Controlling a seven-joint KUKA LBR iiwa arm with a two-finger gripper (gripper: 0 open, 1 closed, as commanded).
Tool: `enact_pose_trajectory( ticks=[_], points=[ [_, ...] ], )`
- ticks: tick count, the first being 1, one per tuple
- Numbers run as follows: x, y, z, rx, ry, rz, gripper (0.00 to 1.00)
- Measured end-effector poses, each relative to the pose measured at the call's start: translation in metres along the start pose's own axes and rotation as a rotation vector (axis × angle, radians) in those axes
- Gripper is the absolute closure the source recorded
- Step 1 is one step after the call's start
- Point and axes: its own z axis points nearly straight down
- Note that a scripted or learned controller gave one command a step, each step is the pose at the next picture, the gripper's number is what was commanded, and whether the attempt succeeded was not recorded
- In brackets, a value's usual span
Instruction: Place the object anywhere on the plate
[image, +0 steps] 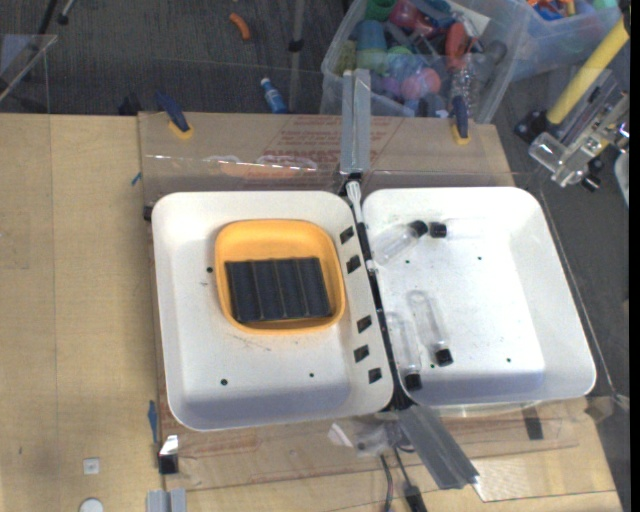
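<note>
An orange square plate (232, 247) sits in the left white bin (190, 380). A black ribbed rectangular object (278, 290) lies flat on the plate, covering most of its middle and front. My gripper (572, 158) is up at the far right, outside and beyond the right bin's back corner, well away from the plate. Nothing shows in its grasp.
The right white bin (530, 300) holds three clear tubes with black caps: one near the back (408, 238) and two near the divider at the front (428, 318) (400, 345). A metal divider rail (362, 280) with black clips runs between the bins. A tub of colourful toys (420, 50) stands behind the bench.
</note>
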Motion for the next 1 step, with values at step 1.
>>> enact_pose_trajectory(
  ticks=[1],
  points=[
    [-0.0218, -0.0131, -0.0561, 0.000, -0.001, -0.078, 1.00]
  ],
)
